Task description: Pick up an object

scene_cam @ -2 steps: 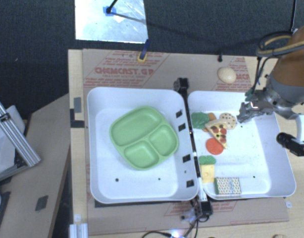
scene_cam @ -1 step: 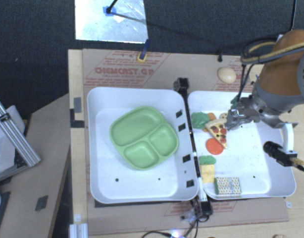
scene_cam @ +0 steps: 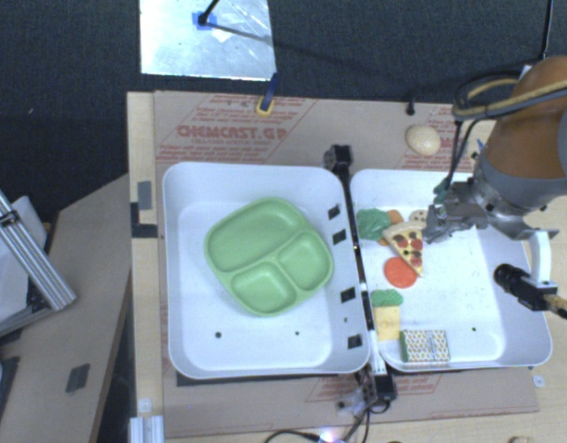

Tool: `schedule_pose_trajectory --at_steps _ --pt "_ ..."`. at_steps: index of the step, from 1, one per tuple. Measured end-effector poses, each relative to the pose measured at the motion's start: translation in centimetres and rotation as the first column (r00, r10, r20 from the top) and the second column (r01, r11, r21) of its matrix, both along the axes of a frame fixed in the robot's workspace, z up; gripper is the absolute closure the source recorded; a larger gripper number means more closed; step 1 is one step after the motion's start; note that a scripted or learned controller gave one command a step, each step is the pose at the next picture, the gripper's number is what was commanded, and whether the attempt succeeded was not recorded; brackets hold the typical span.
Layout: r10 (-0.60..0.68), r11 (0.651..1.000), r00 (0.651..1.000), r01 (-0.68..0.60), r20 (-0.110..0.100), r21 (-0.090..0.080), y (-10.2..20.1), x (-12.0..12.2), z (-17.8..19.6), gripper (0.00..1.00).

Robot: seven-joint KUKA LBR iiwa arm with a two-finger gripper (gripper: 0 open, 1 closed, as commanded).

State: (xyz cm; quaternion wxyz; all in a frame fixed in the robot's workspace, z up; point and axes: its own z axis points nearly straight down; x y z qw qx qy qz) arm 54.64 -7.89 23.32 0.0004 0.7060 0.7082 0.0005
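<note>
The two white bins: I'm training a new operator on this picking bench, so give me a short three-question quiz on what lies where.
1. True or false: the green divided plate lies in the left bin.
2. Which item lies nearest the pincer?
A. the pizza slice
B. the patterned box
C. the yellow block
3. Fill in: the red disc lies in the ____ bin.

Key
1. True.
2. A. The pizza slice sits just left of the pincer in the right bin; the box and the block lie by that bin's near edge.
3. Right.
</note>
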Motion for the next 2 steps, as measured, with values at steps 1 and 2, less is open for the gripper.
schedule_pose_trajectory --at_steps 1,2 --pt "0.002 1.000 1.000 -0.002 0.001 0.000 0.2 0.2 -0.1 1.00" --pt "-0.002 1.000 1.000 0.002 0.000 -0.001 -1.0 -0.1 -0.7 1.00"
